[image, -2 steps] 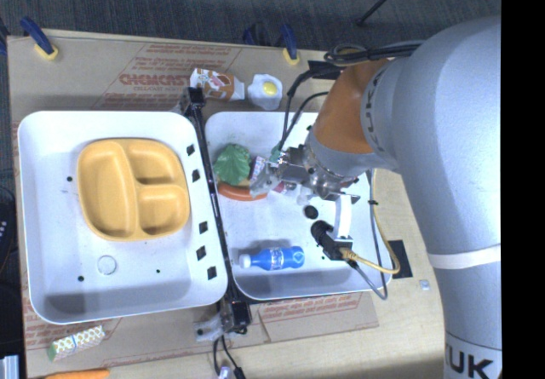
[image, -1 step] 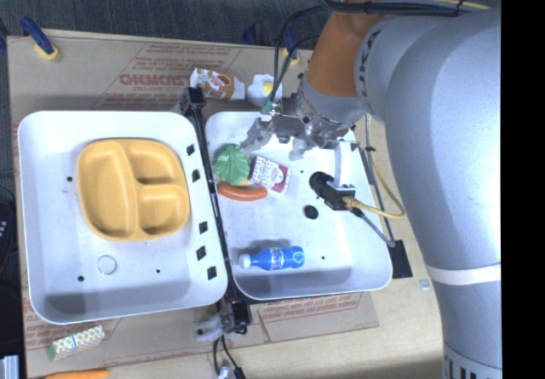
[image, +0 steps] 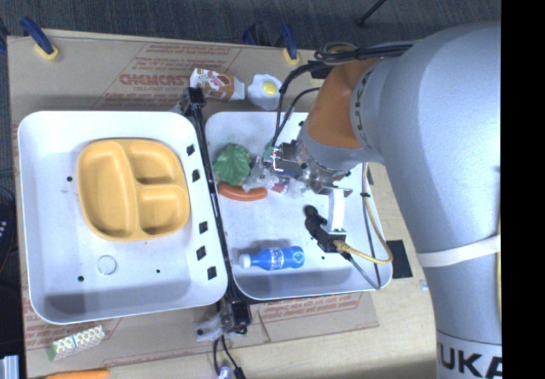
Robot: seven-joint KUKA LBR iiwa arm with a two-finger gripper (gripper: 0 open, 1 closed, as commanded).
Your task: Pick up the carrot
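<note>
Arm overhangs right bin; end effector state unclear; lettuce touches carrot.

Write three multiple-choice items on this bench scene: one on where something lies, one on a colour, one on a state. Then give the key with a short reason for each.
1. Where does the carrot lie?
A. In the right bin, just below the green leafy vegetable
B. On the yellow tray
C. On the cardboard outside both bins

2. What colour is the divided tray in the left bin?
A. Blue
B. Yellow
C. Green

3. How is the water bottle?
A. Standing upright
B. Lying on its side
C. Tipped against the tray

Key: A, the orange carrot sits on the right bin's floor under the green vegetable, beside the gripper. B, the tray is plainly yellow. B, the bottle's length runs flat along the bin floor, white cap to the left.
</note>
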